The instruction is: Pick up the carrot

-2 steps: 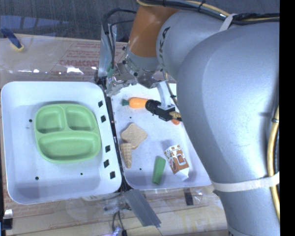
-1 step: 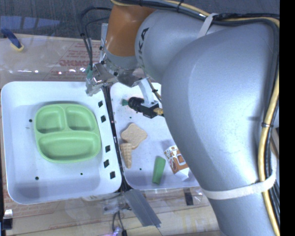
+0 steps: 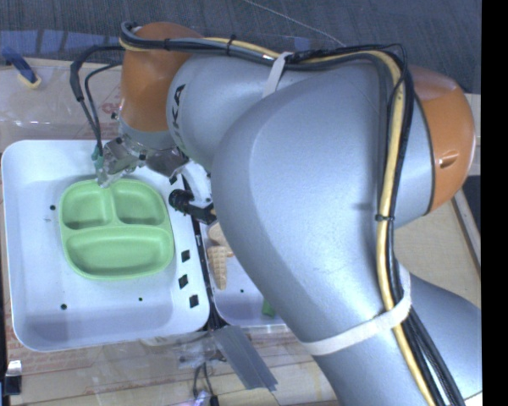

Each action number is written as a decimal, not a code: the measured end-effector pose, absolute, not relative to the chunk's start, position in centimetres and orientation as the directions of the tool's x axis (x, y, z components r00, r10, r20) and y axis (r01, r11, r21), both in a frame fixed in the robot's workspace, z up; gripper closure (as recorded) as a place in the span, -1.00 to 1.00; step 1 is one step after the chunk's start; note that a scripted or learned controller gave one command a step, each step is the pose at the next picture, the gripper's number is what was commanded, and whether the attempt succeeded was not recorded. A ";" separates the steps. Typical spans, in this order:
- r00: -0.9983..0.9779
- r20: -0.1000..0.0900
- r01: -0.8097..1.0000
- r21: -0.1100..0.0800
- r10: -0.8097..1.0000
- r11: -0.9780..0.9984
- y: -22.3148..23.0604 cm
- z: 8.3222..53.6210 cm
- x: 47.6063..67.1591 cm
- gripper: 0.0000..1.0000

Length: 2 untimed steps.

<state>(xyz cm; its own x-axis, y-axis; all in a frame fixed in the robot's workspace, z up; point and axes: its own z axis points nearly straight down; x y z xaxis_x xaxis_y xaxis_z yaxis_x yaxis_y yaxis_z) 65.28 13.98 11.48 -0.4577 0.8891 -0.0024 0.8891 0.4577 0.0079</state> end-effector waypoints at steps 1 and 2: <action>-0.686 -0.001 0.728 0.003 0.728 0.686 19.6 17.5 65.7 1.00; -0.177 -0.001 0.984 -0.008 0.984 0.177 20.5 14.8 61.4 1.00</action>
